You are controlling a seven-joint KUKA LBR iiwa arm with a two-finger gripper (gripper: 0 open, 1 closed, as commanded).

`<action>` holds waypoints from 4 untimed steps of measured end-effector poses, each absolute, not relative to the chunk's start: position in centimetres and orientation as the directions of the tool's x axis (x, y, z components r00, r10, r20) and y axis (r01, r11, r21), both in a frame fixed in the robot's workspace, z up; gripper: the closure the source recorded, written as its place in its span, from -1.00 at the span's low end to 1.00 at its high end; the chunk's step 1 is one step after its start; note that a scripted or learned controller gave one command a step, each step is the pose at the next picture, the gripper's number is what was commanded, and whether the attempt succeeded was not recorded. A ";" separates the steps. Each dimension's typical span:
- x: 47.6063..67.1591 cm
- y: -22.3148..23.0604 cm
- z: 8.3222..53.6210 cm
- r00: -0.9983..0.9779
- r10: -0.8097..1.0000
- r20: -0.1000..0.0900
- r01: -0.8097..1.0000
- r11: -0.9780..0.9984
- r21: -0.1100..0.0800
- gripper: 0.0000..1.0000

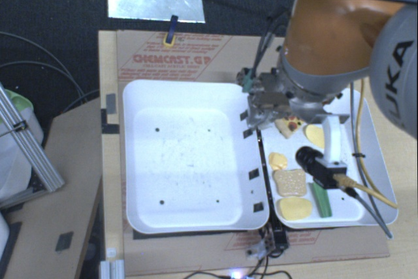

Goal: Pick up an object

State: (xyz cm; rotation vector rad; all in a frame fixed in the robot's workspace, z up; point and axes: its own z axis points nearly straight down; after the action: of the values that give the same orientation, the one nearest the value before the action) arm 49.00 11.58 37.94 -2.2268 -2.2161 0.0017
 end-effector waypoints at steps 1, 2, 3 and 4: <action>49.1 12.0 39.2 -0.006 1.000 0.001 1.000 0.006 0.005 1.00; 48.7 5.7 38.1 0.005 1.000 -0.001 1.000 -0.005 0.002 1.00; 48.7 10.0 37.3 -0.007 1.000 0.002 1.000 0.007 0.001 1.00; 48.7 5.6 46.5 0.002 1.000 0.002 1.000 -0.002 0.013 1.00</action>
State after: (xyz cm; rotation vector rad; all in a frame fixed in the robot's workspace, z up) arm 48.73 5.65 46.53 -2.2290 -2.2250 -0.0160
